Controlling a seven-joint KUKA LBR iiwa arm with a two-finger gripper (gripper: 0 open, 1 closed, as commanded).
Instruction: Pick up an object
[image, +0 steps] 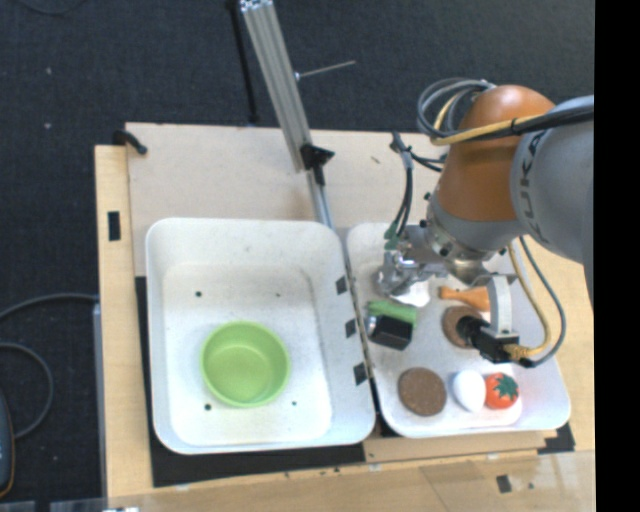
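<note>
Nearby, gripper (398, 283) above green-black block (389, 324), beside brown disc (422, 391), tomato (502, 391).

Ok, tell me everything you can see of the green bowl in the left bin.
The green bowl is a round, lime-green dish that looks like smooth plastic, with a paler rim and a slightly darker inside. It stands upright, mouth up, with nothing visible inside it. It rests on the floor of the left white bin, towards the near edge and a little left of the middle, apart from the bin's walls. Nothing else touches it; the arm works over the right bin.
</note>
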